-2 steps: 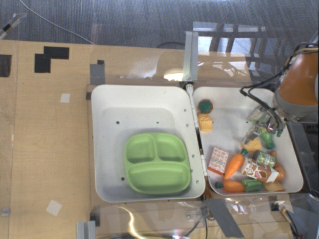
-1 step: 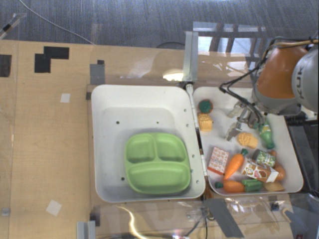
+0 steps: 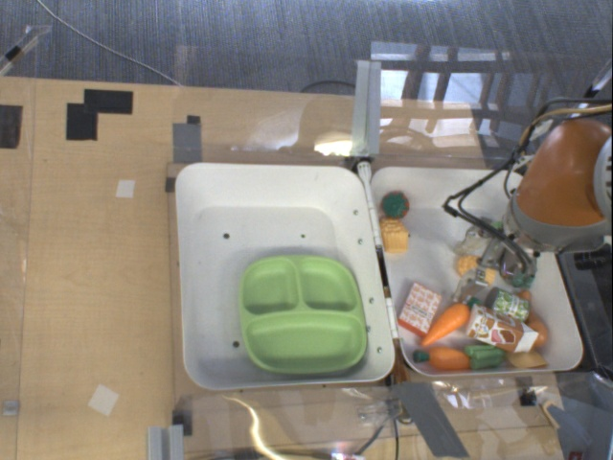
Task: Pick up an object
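In the right bin [image 3: 572, 326], the gripper [image 3: 500, 264] hung low over a heap of toy food, just above the carrot [image 3: 446, 323]; whether its claw was apart or together I could not tell, and the green plate [image 3: 303, 312] lay in the left bin [image 3: 206, 257]

Arm [image 3: 575, 185]: one, entering from the right side of the camera view. Visible portion short; the rest runs off the frame edge.

Orange band [image 3: 560, 175]: large rounded section above the wrist, seen from above, the most prominent part of the arm.

Grey collar: narrow ring directly under the orange band, at the wrist.

Cabling [image 3: 479, 195]: thin black lines looping out from the wrist toward the left, then back in.

Claw [image 3: 498, 262]: hangs below and left of the wrist, pointing downward. Metal parts are small and cluttered in view; the spread of its tips cannot be made out.

Pose overall: wrist bent down, claw low.
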Available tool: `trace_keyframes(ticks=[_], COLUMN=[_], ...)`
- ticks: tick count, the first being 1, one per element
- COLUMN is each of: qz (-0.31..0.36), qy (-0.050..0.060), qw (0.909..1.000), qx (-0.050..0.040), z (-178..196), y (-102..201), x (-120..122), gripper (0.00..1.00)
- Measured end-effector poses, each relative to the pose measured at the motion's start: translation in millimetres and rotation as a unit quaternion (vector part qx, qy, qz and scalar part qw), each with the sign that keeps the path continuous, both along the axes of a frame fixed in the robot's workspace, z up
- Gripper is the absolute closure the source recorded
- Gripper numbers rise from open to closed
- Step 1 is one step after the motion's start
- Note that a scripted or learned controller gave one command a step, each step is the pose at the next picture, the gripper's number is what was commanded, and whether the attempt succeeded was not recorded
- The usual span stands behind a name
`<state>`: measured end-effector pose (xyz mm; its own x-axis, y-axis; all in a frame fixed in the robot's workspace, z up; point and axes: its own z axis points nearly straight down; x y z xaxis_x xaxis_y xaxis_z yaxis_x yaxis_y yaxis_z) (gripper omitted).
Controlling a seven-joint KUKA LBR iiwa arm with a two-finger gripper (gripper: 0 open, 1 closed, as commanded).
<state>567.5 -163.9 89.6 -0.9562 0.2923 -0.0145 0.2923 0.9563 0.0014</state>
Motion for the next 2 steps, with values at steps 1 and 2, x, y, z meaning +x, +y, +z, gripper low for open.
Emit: trace_keyframes(ticks=[1,2], qz=[0.003,0.044], qy=[-0.009,-0.003], qw=[1.0,0.999], qx=[-0.0023,-0.002], z=[15.0,170.9], y=[0.3,-1.0], x=[5.5,-12.2], gripper=[1.0,1.0])
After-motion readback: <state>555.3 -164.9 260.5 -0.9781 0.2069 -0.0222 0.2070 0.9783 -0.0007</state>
